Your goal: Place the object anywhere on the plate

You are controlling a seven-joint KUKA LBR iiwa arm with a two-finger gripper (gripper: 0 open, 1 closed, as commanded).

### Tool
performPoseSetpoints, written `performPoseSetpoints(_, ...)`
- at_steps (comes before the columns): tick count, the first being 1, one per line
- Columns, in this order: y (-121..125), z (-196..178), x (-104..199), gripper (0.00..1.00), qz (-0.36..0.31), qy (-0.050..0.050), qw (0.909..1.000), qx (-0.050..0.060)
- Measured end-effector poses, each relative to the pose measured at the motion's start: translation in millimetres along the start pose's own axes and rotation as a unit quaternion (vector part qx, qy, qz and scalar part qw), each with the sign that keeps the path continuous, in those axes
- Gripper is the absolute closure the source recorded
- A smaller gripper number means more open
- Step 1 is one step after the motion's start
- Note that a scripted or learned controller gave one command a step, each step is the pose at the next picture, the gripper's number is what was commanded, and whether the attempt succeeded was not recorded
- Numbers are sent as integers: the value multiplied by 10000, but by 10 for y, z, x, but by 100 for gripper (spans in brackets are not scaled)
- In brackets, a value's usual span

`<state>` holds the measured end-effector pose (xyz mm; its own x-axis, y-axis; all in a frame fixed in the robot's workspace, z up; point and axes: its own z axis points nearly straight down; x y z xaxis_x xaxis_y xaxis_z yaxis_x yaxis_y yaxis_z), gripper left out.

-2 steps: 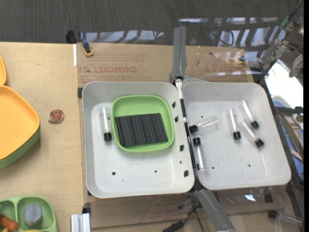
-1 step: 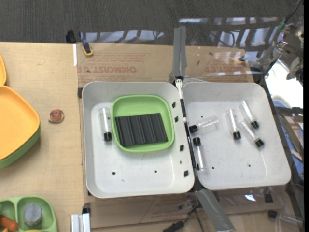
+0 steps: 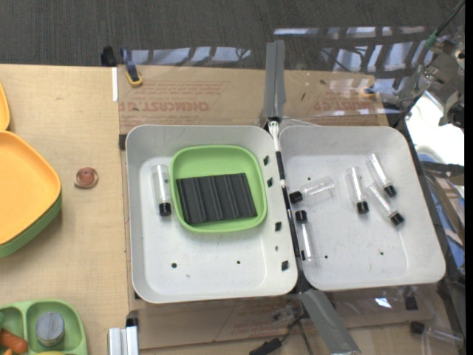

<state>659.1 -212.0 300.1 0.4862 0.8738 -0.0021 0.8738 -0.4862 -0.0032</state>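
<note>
Plate (image 3: 217,159): green, in the left bin (image 3: 148,272), toward its far edge, carrying a dark ridged mat (image 3: 216,198). No vial lies on it, so placement is not yet done.

Vials: one (image 3: 161,187) lies in the left bin just beside the plate's left rim, long axis parallel to that rim, cap toward the near edge. Five more lie in the right bin (image 3: 414,265). Two (image 3: 318,191) (image 3: 303,237) are near its left edge; three (image 3: 358,187) (image 3: 380,172) (image 3: 386,203) are nearer its right edge.

Gripper state: cannot be determined.

Governing relation: the arm enters from the right, so the right-edge vials are probably the closest to reach. The plate lies to their left, across the wall between the bins. Their long axes run roughly far-to-near, so the jaws should close across that axis.
</note>
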Motion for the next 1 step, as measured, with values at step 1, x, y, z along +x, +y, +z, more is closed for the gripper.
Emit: performPoseSetpoints(1, 3, -58, -14, 0, 388, -2, 9992, 0)
